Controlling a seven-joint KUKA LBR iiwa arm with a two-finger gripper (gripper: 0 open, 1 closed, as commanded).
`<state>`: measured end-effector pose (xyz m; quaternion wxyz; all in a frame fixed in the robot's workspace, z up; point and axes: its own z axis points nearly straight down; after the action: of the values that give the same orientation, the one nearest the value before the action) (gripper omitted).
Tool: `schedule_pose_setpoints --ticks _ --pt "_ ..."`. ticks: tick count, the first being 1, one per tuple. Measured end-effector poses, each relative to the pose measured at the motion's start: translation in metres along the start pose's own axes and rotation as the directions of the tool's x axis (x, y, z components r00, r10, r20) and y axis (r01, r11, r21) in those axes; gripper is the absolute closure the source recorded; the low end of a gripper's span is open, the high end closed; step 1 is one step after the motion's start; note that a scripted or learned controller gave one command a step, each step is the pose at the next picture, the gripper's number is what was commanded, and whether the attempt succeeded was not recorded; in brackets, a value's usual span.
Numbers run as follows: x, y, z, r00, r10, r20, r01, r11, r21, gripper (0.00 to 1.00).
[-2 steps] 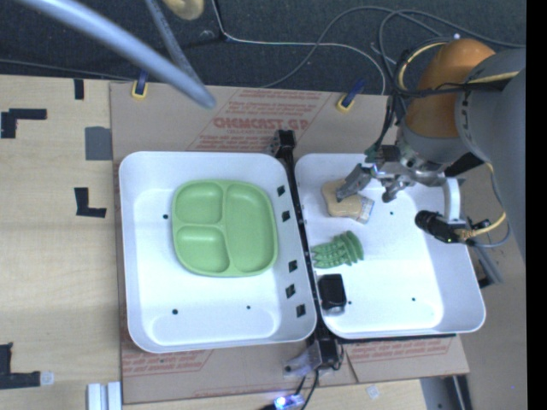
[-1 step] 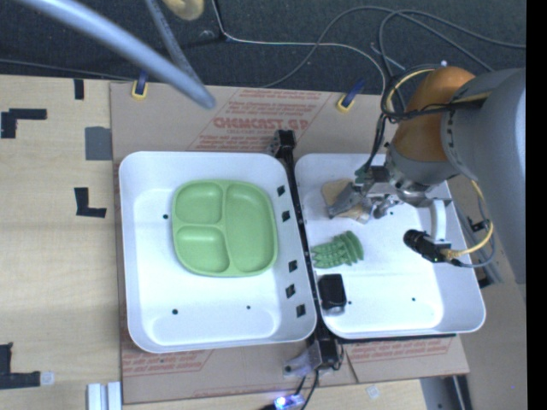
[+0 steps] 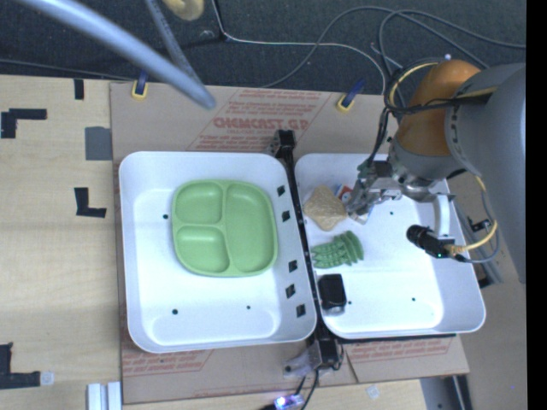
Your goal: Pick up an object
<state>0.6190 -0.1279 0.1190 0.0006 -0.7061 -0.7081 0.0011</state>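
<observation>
My gripper [image 3: 362,200] hangs low over the right bin [image 3: 427,314], near its upper left part. Just left of it lies a tan, bread-like piece [image 3: 323,207]. A small red thing [image 3: 348,195] shows right at the gripper's tip, too small to name. Below the tan piece lies a green ridged object [image 3: 338,251], and a small black block [image 3: 332,290] sits near the bin's left wall. The arm's orange band [image 3: 438,92] stands above the wrist at the right.
The left bin [image 3: 145,314] holds a green divided plate [image 3: 225,227]. Black clips [image 3: 295,229] run along the seam between the bins. Cables [image 3: 367,24] trail behind the bench. A grey bar [image 3: 102,32] crosses the upper left.
</observation>
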Motion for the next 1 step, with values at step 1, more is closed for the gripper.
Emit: schedule_pose_setpoints --ticks 1 --pt "0.0086 -0.0020 -0.0585 1.000 0.001 -0.001 -0.001 1.000 -0.005 1.00"
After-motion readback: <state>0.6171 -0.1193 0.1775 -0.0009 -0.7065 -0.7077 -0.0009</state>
